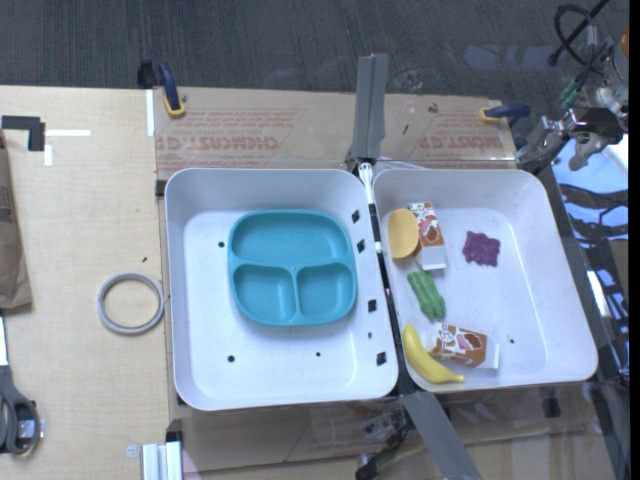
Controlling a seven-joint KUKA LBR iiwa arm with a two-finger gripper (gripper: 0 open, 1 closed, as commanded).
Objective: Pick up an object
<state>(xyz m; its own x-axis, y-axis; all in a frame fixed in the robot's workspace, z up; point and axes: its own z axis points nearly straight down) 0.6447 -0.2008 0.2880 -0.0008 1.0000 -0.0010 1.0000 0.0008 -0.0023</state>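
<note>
The right bin (560,268) holds several small items. An orange-yellow rounded piece (402,233) lies at its left side, touching a small white and red carton (431,236). A purple bunch (481,249) sits alone near the middle. Below them lies a green vegetable (427,294). At the front left, a yellow banana (428,359) rests against an orange and white carton (466,347). A teal divided plate (293,267) sits in the left bin (190,298).
A grey tape ring (131,302) lies on the bench left of the bins, with scissors (15,420) at the lower left edge. A grey bar (369,108) stands behind the seam between the bins. Cables and metal hardware (585,108) crowd the top right corner.
</note>
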